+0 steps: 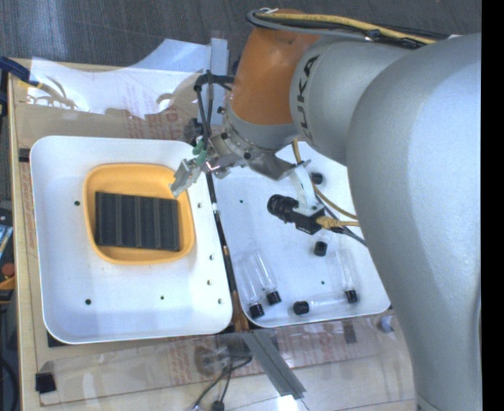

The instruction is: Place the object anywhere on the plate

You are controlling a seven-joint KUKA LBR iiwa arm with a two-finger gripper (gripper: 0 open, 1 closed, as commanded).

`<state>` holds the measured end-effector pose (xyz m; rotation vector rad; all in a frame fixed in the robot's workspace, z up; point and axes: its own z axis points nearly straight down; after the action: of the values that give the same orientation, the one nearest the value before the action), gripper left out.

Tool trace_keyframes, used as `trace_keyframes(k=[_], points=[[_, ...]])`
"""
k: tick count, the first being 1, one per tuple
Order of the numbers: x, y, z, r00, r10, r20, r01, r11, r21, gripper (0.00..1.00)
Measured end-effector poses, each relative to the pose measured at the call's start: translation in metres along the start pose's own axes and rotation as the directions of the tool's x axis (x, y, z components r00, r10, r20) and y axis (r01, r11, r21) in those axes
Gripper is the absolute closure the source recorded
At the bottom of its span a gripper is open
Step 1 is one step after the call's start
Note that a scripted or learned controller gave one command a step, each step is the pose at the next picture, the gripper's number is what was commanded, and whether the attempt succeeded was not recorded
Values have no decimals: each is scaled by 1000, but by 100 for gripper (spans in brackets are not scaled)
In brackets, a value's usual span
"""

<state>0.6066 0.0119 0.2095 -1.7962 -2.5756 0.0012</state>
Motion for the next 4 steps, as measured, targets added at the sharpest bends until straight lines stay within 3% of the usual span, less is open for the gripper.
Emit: trace_keyframes(k=[1,2,3,4], points=[[48,1,-39,998,-57,0,57,998,0,0],[52,-5,-34,998,-67,-2,67,998,3,0],[54,11,-11,997,-81,-1,81,997,5,0],[54,11,-11,997,-81,-1,81,997,5,0]])
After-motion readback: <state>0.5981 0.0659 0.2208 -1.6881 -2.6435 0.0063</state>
